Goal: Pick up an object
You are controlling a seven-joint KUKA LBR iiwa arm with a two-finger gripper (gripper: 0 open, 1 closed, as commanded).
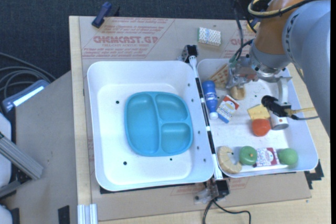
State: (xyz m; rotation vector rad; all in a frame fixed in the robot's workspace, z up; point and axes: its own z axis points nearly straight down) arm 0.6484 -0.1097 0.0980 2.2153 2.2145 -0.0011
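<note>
Likeliest target: small tan food piece at the far end of the crowded bin, directly under the claw, apparently touching it. Claw sits low; wide or narrow, cannot tell. No grasp confirmed.

Blue bottle just beside the claw, lying along the bin wall. Red-and-white carton near, toward camera. Yellow block and red ball beyond that.

The clutter probably explains the straight-down approach. Blue divided plate well apart, in the other bin.

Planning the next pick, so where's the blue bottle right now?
In the camera view, the blue bottle lies along the right bin's left wall, beside a small red-and-white carton.
</note>
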